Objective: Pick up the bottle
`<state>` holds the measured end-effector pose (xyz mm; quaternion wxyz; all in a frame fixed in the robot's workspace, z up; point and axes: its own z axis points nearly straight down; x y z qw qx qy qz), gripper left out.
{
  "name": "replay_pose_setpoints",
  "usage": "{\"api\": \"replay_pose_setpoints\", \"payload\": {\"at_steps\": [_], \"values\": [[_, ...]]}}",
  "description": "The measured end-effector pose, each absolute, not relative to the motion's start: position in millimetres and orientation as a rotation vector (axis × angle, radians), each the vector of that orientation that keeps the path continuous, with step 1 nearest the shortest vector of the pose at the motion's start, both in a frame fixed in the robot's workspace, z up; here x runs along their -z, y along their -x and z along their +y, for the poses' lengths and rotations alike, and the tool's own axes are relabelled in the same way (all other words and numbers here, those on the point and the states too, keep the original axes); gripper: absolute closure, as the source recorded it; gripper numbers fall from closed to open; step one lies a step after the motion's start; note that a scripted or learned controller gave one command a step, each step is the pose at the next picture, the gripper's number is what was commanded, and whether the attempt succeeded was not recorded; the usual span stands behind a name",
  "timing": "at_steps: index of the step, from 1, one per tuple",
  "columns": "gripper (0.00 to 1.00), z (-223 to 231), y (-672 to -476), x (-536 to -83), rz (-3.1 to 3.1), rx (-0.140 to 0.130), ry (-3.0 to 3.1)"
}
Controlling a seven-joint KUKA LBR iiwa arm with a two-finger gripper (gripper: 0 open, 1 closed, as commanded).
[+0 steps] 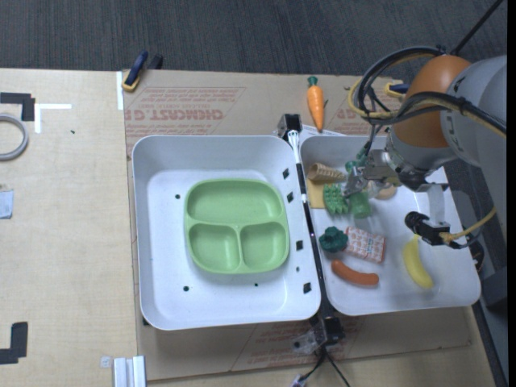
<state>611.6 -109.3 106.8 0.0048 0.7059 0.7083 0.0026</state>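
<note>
Translucent green bottle [359, 205] beside curved yellow banana [417, 264]

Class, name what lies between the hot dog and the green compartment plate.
In the camera view, the bins' two adjoining white walls lie between the hot dog and the green compartment plate.

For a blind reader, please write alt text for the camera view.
The gripper hangs over the right bin, above a green item, near a banana, sausage and patterned packet. The left bin holds a green divided tray.

Green bottle [359, 205] tilted in right bin [451, 289]
</note>
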Motion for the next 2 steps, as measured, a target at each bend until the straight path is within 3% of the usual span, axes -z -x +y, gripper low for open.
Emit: {"api": "replay_pose_setpoints", "payload": {"at_steps": [1, 2], "values": [[1.00, -63, -597.9, -264, 2.011, 0.003, -2.414], [1.00, 21, -563.5, -208, 2.216, 0.003, -2.228]]}}
